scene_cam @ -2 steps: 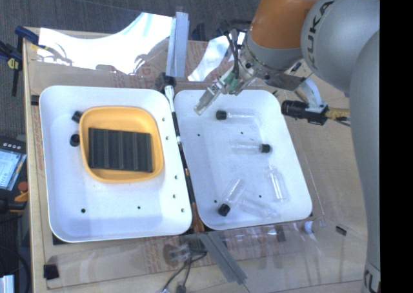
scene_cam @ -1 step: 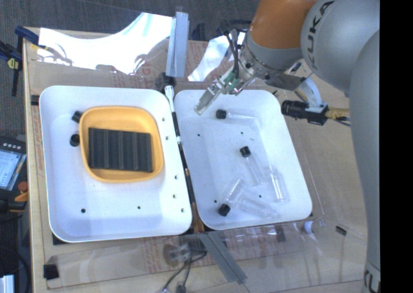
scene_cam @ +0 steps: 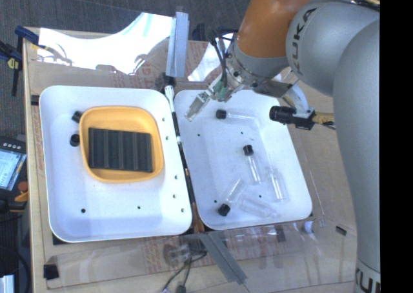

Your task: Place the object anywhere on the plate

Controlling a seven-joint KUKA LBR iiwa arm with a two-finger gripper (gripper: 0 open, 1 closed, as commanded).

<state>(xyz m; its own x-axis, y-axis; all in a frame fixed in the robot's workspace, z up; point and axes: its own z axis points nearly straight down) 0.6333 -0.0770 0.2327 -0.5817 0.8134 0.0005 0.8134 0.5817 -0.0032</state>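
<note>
Vials [scene_cam: 255, 170] of clear glass or plastic with black caps, which we take to be the task's objects, lie loose in the right bin [scene_cam: 206, 156]. All of them are nearer to us than the end effector [scene_cam: 197, 106] and well apart from it.

Nearest of all is the bare desk [scene_cam: 116, 259] in front of both bins. Next comes the capped vial [scene_cam: 227, 202] by the right bin's near edge, almost straight below the end effector in the view. A little farther in, the other clear tubes lie close together on the arm's side of the end effector. How many there are we cannot count with confidence, since their bodies nearly vanish against the white.

The yellow plate [scene_cam: 119, 114] sits in the left bin [scene_cam: 64, 195], on the side of the end effector away from the arm and slightly nearer to us, with the bins' shared edges between them. A dark ribbed insert [scene_cam: 122, 148] covers the plate's middle.

A small black cap-like piece [scene_cam: 221, 114] lies just beside the end effector, on its arm side. The end effector itself hangs over the far corner of the right bin, close to the divide. We cannot tell how far open it is, nor whether it has hold of anything. Behind it rises the orange band [scene_cam: 277, 20] of the grey arm.
</note>
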